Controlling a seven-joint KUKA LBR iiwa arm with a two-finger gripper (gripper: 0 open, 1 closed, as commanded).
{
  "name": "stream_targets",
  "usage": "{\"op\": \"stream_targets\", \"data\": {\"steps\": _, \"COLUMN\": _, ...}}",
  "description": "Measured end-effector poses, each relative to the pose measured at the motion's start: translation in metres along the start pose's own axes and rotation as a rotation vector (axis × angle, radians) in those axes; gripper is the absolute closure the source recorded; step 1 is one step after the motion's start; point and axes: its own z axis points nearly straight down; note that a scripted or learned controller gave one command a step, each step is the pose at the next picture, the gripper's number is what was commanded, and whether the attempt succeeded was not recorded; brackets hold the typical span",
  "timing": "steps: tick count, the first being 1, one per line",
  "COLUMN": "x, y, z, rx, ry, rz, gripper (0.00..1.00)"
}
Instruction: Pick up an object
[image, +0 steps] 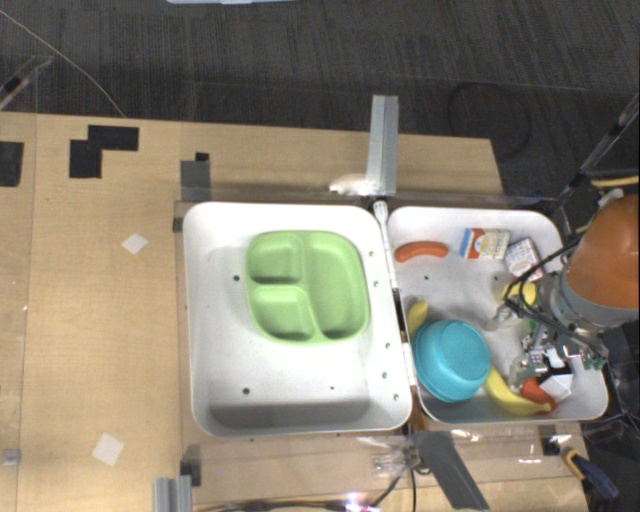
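Gripper (540, 362) low in right bin (450, 290), near-right corner, just over banana (512, 397) and red piece (538, 392); grip state can't tell. Blue bowl (451, 358) just left.

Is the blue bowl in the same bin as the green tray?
No, the blue bowl sits in the right bin, while the green tray lies in the left bin.

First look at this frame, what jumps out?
The light green three-compartment plastic tray sits alone in the left white bin. In the right white bin, a round blue plastic bowl sits at the near edge, a yellow banana beside it. The end effector hangs over that bin's cluttered right side.
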Motion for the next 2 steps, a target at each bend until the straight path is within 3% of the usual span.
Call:
{"op": "stream_targets", "data": {"steps": 1, "x": 0.013, "y": 0.033, "z": -0.002, "rx": 0.008, "ry": -0.012, "rz": -0.053, "gripper": 0.0}}
{"op": "stream_targets", "data": {"steps": 2, "x": -0.05, "y": 0.074, "z": 0.0, "rx": -0.002, "ry": -0.004, "rz": -0.017, "gripper": 0.0}}
